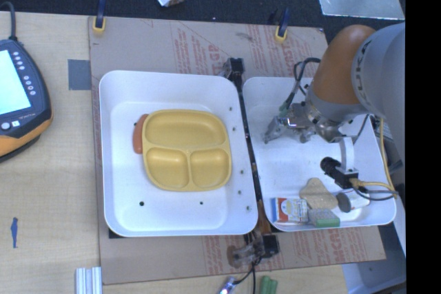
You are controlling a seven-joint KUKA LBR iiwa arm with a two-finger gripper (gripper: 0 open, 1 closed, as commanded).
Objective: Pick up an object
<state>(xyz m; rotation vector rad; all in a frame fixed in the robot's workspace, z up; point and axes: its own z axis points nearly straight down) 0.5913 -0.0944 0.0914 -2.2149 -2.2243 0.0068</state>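
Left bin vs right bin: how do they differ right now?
The left bin holds one yellow divided tray with something orange beside it; the right bin holds small items bunched at its near edge. The arm's end effector is over the right bin, not the left bin. Both are shallow and white.

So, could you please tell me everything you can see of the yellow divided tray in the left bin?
The yellow tray looks like smooth moulded plastic with rounded corners. It has three compartments: one long one across the far side and two smaller ones side by side nearer the camera. It lies flat, open side up, about the middle of the left bin, turned slightly askew. An orange-red object peeks out from under or against its left edge; which, I cannot tell. The gripper is over the other bin.
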